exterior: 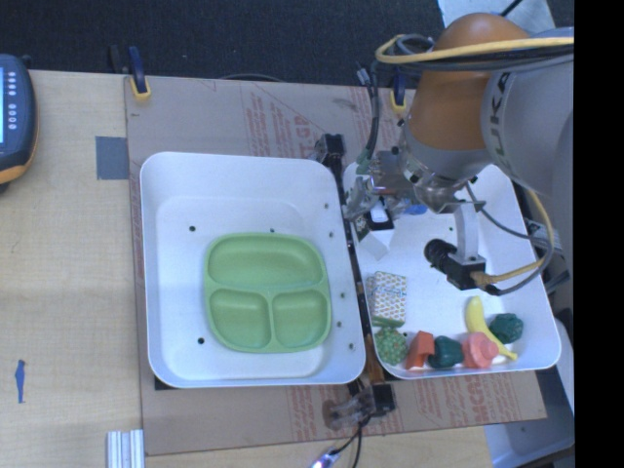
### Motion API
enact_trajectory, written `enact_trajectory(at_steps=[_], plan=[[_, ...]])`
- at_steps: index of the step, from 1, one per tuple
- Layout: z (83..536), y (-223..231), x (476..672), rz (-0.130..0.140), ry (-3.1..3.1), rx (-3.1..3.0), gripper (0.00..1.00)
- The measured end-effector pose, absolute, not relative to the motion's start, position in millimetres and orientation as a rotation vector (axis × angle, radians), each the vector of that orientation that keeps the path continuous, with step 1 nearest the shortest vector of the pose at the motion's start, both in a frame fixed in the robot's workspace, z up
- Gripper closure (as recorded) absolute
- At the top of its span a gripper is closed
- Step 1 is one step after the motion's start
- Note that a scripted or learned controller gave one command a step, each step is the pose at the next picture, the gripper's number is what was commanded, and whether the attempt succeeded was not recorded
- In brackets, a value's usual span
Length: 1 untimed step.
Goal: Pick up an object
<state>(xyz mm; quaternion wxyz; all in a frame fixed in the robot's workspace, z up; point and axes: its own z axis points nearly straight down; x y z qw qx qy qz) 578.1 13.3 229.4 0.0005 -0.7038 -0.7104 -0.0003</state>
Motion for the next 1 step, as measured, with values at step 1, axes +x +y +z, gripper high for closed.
enact_trajectory(at_steps=[1], plan=[[227.5, 31.8, 547.3, 0.009, -2.225, -2.211, 1.0]])
